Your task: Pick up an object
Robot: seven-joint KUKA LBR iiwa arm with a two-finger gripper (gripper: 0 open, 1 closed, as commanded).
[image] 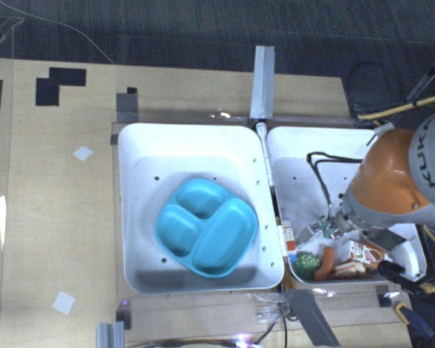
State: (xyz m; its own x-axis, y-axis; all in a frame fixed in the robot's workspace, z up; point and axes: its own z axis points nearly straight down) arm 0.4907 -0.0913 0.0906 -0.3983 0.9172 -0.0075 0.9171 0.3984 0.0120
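Dark grey carpet runs across the top, and below it a pale wooden bench (51, 216) bears two shallow white bins side by side. At the near end of the right-hand white bin (297, 158) lies a small heap of objects: an orange carrot-shaped piece (325, 262) lying at a slant, a green leafy-looking round piece (305, 263) just beside it on its left, and a flat printed packet in red, white and brown (361, 255) on its right. Smaller bits lie near the bin's left wall; they are too small to name. The two-finger gripper (329, 230) hangs low over this heap, just above the carrot piece; whether its claw is spread or closed cannot be told, and nothing shows as gripped. The grey arm with its broad orange band (388, 176) reaches in from the right and slants down toward the bin's near end, a thin black cable looping beside it. The left-hand white bin (145, 158) holds a light blue plastic divided tray with three compartments (206, 225), lying slantwise near its middle
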